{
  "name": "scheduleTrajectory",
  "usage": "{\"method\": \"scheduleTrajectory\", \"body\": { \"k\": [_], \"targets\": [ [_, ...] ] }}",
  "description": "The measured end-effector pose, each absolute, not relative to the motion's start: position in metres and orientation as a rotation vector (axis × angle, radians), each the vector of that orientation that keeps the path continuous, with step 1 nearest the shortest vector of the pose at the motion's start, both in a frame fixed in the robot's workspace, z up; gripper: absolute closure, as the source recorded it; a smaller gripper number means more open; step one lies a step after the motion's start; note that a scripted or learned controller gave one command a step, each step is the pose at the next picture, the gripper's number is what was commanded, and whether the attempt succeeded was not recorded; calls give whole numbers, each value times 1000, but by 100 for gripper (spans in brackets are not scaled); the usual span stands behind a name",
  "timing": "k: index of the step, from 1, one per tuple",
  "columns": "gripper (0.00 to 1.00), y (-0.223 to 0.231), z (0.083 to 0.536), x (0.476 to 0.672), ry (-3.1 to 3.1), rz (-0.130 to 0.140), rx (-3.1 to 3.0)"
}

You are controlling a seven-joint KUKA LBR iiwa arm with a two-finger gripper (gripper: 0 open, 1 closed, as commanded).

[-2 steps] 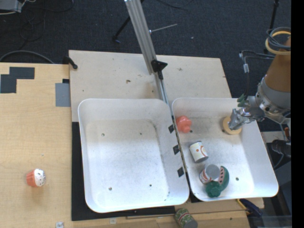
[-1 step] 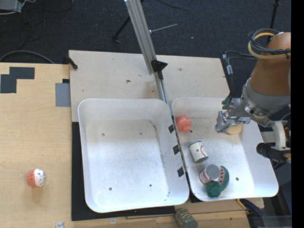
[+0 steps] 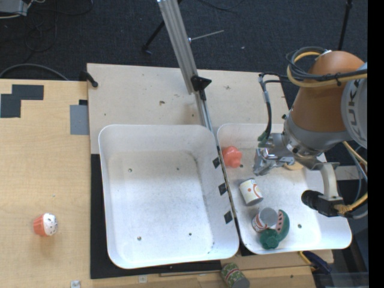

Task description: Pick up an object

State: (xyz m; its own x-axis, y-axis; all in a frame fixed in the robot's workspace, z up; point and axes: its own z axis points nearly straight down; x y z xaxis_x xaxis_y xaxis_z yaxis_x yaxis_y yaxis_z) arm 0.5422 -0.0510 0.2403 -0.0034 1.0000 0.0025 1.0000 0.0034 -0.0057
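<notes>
The right bin [image 3: 312,233] holds a small pink-orange object [image 3: 231,156] near its far left corner. A white cup with an orange mark [image 3: 251,192] lies toward the middle. A red-and-white can [image 3: 264,218] and a green object [image 3: 273,233] sit close together near the front. My gripper [image 3: 264,162] hangs over the upper middle of the right bin, to the right of the pink-orange object and above the white cup. Nothing is visible between its fingers.
The left bin [image 3: 120,161] lies beside the right one, with black clips [image 3: 221,188] on the shared wall. A slanted metal rail [image 3: 183,47] rises behind the bins. A small orange-and-white object [image 3: 45,225] lies on the wooden bench at the left. A can [image 3: 233,275] sits below the bins.
</notes>
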Motion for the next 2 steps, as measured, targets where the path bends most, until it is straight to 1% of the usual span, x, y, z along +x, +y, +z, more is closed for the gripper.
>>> {"method": "scheduleTrajectory", "body": {
  "k": [1,2],
  "targets": [
    [100,2,246,542,-2224,0,-2214],
    [100,44,235,530,-2221,5,-2215]
  ]
}}
